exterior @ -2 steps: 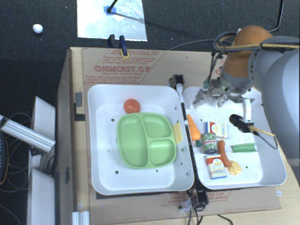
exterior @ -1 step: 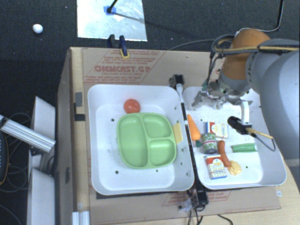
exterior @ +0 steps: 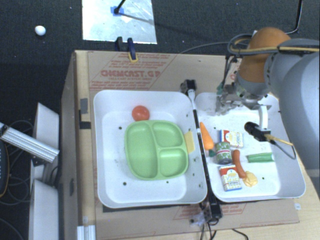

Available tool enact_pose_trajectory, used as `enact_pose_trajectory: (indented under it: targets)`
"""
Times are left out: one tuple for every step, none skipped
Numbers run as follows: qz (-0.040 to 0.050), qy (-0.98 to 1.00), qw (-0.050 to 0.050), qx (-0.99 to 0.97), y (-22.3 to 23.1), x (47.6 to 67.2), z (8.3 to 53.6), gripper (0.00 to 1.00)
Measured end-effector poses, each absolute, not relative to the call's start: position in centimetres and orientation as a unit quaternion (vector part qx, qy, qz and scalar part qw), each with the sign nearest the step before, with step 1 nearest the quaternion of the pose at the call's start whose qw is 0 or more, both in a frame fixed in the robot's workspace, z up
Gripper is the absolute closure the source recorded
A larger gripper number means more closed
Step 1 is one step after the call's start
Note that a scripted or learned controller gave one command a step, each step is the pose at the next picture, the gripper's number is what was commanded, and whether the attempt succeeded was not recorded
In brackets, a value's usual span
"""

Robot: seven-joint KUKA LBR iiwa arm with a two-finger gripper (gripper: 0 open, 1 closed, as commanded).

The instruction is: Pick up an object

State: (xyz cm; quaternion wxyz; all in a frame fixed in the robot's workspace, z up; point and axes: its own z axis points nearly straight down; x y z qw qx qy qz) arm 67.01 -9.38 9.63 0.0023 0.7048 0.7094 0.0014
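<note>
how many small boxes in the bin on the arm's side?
2. The far box lies mid-bin, just beyond the can; the near box lies by the front wall, below the can. The arm covers the back corner, so more may be hidden.

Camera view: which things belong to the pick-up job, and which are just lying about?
Job: carrot, can, sausage, carton in right bin; tomato, plate in left bin.
Lying about, outside the bins: ball, foil sheet, clamp.

Red "CHEMCAST" lettering, printed on the cardboard sheet [exterior: 150, 64] (smaller print around it too blurred)
</note>
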Motion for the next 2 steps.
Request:
enact_pose_trajectory:
  targets:
    - [0.0013,0.709,0.002,0.705,-9.4,67.0,9.6,0.00]
    - [0.0003,0.709,0.001,0.706,-9.4,66.9,8.5,0.00]
